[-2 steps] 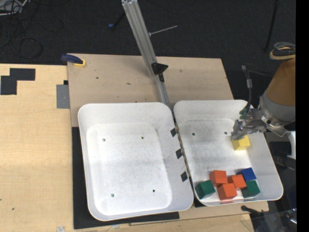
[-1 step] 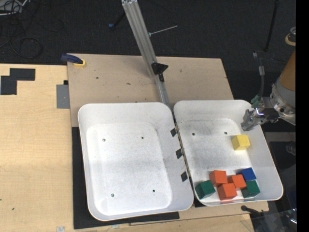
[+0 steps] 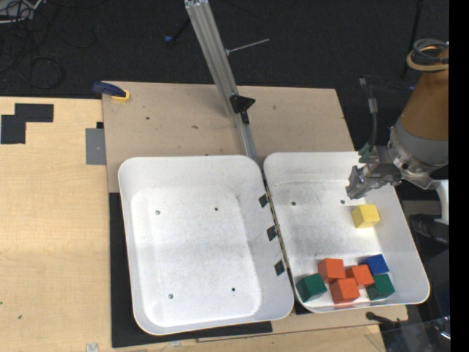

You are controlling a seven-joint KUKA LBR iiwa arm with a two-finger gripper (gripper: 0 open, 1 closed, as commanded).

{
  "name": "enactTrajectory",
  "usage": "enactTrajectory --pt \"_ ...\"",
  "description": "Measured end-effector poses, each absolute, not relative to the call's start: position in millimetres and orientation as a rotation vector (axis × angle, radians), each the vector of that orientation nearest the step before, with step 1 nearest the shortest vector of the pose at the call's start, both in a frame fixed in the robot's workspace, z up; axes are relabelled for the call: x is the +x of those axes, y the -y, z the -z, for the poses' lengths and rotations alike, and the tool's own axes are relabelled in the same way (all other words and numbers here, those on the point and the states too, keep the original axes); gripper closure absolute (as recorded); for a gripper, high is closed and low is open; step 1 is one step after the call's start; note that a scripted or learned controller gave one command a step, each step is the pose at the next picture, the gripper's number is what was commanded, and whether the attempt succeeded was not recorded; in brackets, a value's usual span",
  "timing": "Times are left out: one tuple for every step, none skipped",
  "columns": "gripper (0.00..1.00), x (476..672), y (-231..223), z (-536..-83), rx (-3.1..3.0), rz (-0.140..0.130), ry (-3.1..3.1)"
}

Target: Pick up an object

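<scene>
While the gripper (image 3: 357, 187) hung over the right bin (image 3: 311, 196), just above and slightly left of the yellow block (image 3: 366, 215), nothing lay between its fingers, and whether they stood apart or together could not be told. That yellow block sat alone, apart from the gripper tip. Well below it, at the bin's near edge, a cluster lay packed together: three orange blocks (image 3: 344, 279), a blue block (image 3: 377, 263), and two green blocks (image 3: 312, 287) at either end. Left of the yellow block stood the left bin (image 3: 146, 189).
</scene>
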State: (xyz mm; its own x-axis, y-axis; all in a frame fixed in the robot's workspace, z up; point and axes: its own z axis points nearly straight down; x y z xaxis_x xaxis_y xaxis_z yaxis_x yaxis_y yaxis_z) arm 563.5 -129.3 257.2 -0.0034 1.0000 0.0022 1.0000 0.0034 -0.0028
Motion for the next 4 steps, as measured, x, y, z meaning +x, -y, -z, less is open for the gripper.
enactTrajectory --pt "1.00 559.3 72 -244 -2.213 -0.002 2.222" --pt "1.00 557.8 13 -232 -2.212 -0.002 2.223" --pt "1.00 563.8 -32 -226 -2.215 -0.002 2.222" --pt "1.00 571.2 -88 -230 -2.214 -0.001 2.224"
